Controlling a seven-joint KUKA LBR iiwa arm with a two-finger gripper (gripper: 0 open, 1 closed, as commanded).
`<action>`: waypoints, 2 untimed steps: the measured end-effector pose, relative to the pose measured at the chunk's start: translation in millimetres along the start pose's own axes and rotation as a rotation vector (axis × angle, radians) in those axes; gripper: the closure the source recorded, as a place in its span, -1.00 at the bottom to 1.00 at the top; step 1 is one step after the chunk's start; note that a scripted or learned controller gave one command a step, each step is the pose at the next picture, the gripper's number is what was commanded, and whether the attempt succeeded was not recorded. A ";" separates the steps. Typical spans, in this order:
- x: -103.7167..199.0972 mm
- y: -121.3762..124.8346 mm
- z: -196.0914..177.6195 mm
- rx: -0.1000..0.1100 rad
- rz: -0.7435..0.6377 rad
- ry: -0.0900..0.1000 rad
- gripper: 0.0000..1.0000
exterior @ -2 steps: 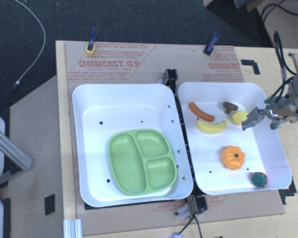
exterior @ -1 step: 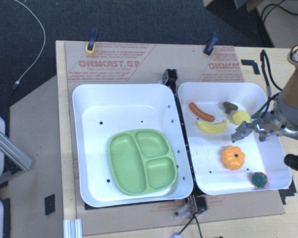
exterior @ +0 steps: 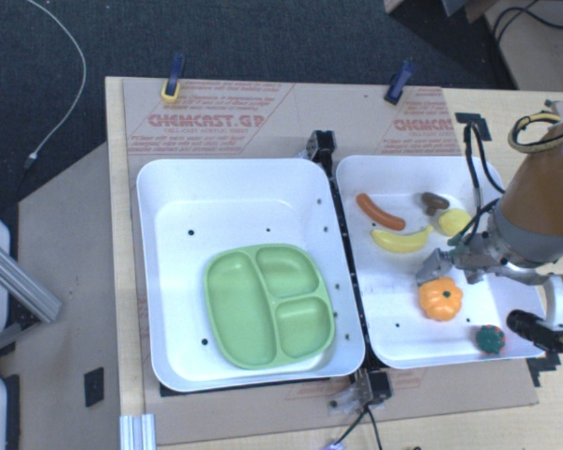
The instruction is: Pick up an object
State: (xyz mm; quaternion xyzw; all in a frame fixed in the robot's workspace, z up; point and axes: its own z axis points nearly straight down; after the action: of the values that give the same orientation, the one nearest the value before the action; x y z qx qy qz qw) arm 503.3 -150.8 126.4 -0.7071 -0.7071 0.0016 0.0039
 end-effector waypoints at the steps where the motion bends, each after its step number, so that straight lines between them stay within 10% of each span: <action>1: 0.3 0.0 43.7 -0.005 0.002 -0.002 -1.00; 2: 0.3 0.6 31.8 -0.009 0.001 -0.004 1.00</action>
State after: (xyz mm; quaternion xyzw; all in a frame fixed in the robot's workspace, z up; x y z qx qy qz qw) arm 503.6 -150.4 94.5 -0.7073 -0.7069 -0.0004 -0.0007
